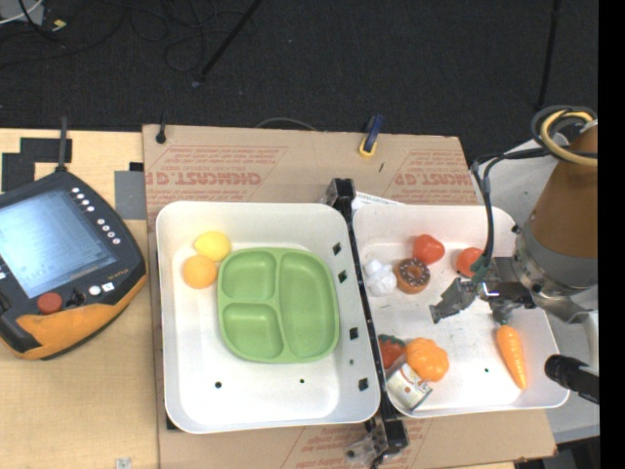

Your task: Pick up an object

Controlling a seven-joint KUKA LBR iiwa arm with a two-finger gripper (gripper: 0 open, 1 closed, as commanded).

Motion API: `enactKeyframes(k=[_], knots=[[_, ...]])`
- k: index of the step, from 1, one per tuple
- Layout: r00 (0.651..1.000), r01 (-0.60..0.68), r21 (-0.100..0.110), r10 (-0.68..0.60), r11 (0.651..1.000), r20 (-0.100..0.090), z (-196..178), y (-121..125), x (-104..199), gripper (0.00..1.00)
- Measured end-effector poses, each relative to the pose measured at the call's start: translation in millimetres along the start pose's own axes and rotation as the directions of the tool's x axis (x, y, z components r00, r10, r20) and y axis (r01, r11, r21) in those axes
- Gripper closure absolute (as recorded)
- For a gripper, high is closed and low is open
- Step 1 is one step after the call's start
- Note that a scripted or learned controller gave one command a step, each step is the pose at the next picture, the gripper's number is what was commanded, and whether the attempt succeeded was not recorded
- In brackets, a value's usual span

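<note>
In the camera view the arm (571, 233) reaches in from the right over the right bin (469, 389), and its end effector (479, 296) hangs low in the middle of that bin, dark fingers spread apart with nothing between them, so it reads as released. No object has been lifted yet; the work looks to be at the approach stage, before any grasp. The candidates lie around it: a carrot (511, 354) just to the near right, a red tomato (428, 249) and a smaller red piece (471, 260) on the far side, a brown doughnut (412, 276) beside a white crumpled thing (379, 277) to the left, and an orange pepper (428, 359) near a small can (408, 389) at the near edge. The left bin (254, 408) holds a green divided plate (278, 304), a lemon (211, 245) and an orange (199, 272), all well apart from the arm. A handheld control pad (59, 262) rests on the desk (78, 399) at the far left. The next move, by my reading, calls for settling on one object, most likely the carrot or the small red piece, centring the fingers over it, descending and closing; the carrot's taper may let it slip.
</note>
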State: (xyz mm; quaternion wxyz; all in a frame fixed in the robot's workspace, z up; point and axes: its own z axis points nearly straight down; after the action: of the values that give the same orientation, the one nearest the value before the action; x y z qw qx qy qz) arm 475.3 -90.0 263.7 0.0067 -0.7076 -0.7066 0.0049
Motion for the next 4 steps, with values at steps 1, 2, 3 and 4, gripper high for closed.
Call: enactKeyframes(k=[1,2,3,4], knots=[[1.000,0.002,-0.012,-0.002,1.000,0.001,-6,2,0,0.00],[1.000,0.002,-0.005,-0.002,1.000,0.000,58,-2,-2,0.00],[1.000,0.002,-0.006,-0.002,1.000,-0.001,121,-7,-2,0.00],[1.000,0.002,-0.017,-0.002,1.000,0.002,173,-5,-1,0.00]])
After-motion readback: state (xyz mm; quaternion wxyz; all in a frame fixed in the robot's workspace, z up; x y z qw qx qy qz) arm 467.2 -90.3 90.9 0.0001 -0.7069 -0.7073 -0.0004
